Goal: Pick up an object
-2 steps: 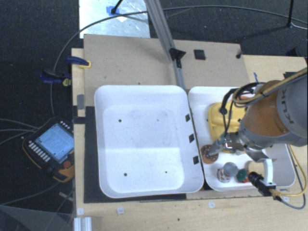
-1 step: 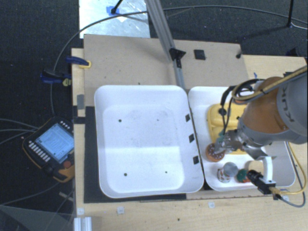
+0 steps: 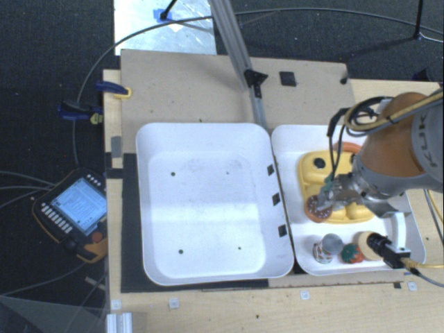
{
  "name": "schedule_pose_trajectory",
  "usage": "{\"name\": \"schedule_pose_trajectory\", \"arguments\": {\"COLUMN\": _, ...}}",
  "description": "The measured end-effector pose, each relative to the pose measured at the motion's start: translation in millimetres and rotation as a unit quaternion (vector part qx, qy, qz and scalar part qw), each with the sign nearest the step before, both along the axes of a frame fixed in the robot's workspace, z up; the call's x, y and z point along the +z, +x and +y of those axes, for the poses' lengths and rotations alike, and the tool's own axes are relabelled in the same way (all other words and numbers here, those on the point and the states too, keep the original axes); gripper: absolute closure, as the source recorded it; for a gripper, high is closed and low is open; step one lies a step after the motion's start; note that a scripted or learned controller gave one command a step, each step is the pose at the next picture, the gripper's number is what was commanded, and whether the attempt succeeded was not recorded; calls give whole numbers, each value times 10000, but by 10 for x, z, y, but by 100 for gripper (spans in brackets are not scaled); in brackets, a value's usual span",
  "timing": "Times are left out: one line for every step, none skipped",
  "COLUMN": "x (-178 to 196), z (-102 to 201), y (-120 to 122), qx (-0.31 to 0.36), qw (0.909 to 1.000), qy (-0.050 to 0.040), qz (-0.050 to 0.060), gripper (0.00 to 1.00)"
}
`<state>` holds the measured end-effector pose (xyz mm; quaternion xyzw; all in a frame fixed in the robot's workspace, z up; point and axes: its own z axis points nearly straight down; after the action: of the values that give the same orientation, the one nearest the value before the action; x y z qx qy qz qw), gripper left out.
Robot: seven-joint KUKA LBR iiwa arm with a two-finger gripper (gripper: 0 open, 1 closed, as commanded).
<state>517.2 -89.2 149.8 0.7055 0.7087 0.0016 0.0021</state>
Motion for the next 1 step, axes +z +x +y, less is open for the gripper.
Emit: {"name": "schedule_pose_trajectory", "arguments": {"x": 538, "z": -1, "y": 19, "qx": 1, "qw": 10000, "qy": -1, "qz": -9, "gripper": 100}}
